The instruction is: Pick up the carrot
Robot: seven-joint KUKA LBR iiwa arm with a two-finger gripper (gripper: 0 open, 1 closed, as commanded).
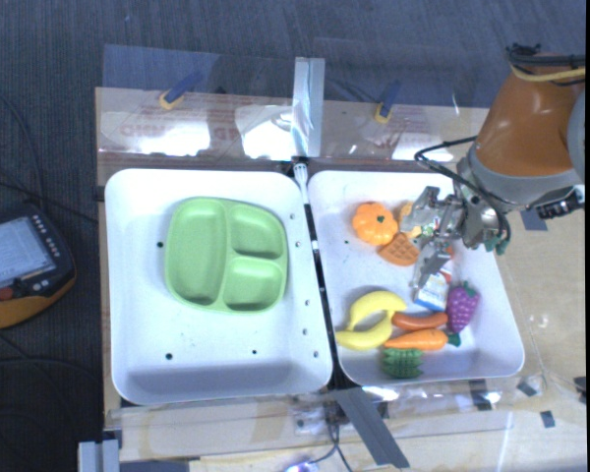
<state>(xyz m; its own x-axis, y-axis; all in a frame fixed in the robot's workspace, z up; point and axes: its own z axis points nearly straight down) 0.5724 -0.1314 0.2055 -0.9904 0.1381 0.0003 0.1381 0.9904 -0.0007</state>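
Carrot (416, 340) lies in right bin (501, 357) nr front edge, btwn banana (366, 321) & grapes (461, 305). Gripper (435, 264) above it, open, empty. Drop straight down, straddle carrot w/o clipping sausage (420, 320).

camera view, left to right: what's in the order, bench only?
Left bin → green divided plate → right bin holding banana → hand → purple grapes. Orange fruit, waffle, carrot and broccoli overlap in x, so left out.
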